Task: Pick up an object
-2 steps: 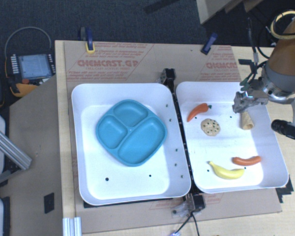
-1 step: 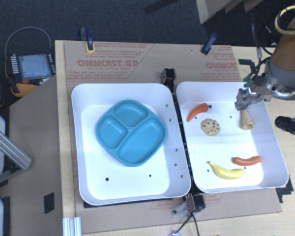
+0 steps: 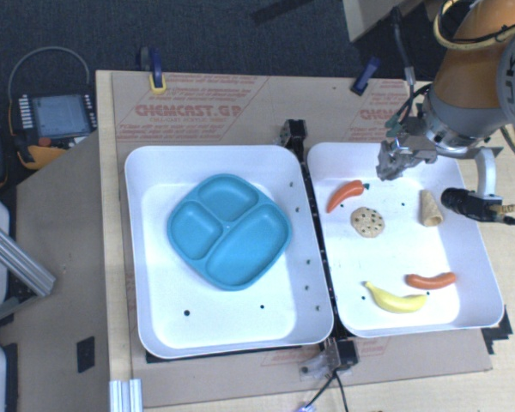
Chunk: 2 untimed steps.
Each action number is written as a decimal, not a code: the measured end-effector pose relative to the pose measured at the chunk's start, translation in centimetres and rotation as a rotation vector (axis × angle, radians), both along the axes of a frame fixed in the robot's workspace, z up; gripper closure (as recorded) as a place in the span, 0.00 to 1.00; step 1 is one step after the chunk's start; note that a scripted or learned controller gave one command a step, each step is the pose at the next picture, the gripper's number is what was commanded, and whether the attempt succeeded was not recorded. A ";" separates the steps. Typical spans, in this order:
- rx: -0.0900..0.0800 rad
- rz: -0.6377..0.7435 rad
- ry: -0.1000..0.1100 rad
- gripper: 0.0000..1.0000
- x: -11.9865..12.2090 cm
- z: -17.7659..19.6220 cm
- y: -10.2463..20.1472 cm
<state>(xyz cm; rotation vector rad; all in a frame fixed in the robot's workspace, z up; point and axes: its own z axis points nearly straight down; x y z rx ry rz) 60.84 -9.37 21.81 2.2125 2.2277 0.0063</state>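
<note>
Hovering over the far part of the right bin (image 3: 489,290), my gripper (image 3: 393,165) hangs just above and to the right of the red chili pepper (image 3: 344,193); I cannot tell how it is set. Below lie a chocolate-chip cookie (image 3: 367,222), an ice-cream cone (image 3: 430,207), a sausage (image 3: 430,280) and a banana (image 3: 395,298). The left bin (image 3: 146,230) holds a blue divided plate (image 3: 229,230).
</note>
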 end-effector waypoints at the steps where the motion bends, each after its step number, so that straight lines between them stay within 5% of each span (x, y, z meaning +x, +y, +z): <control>1: 0.000 0.000 0.000 1.00 1.3 1.1 5.7; 2: 0.000 0.000 0.002 1.00 1.3 1.2 11.4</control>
